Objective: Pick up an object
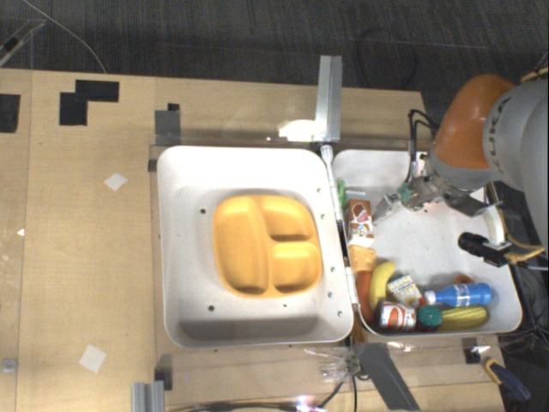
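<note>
The arm comes in from the upper right of the frame, and the gripper (418, 191) hangs low over the upper part of the right bin (390, 168). How far it is open I cannot tell. The objects lie crowded along the lower edge of this bin: a banana (382, 279), a blue-capped bottle (459, 296), a small can (396, 317). A yellow divided tray (264, 243) sits in the left bin (184, 230)
</note>
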